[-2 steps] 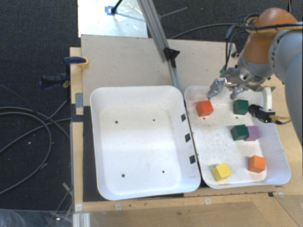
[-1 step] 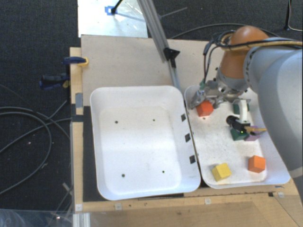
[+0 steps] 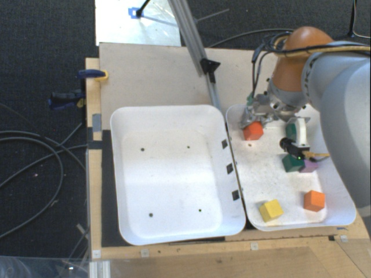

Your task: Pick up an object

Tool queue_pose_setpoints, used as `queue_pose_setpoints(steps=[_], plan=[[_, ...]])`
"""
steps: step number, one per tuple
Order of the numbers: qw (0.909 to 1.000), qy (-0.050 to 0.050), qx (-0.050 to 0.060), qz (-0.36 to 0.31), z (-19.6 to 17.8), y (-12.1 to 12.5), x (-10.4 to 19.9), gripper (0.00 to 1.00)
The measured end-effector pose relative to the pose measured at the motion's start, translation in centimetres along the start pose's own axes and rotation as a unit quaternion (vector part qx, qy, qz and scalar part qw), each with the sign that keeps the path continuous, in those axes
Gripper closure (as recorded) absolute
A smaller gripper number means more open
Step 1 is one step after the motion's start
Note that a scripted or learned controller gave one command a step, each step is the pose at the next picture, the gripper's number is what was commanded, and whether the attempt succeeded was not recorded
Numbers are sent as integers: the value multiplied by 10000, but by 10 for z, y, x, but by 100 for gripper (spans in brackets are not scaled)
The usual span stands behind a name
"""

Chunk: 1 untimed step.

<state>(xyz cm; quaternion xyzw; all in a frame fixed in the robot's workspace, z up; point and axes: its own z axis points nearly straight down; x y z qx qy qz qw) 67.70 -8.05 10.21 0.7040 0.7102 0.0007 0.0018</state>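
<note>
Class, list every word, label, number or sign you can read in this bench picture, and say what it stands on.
None: no legible text on the two white bins, the coloured blocks, the arm's orange band or the board.
The small dark tabs between the bins show no readable marks.

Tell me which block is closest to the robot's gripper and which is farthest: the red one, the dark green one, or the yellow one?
1. Red block: right at the gripper, top of the right bin.
2. Dark green block: middle of that bin, toward its right side.
3. Yellow block: near the bin's bottom edge.
</note>
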Motion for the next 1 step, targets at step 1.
queue_pose_setpoints(steps=[1], plan=[[10000,24,9,-4,-93,-77,64,100]])
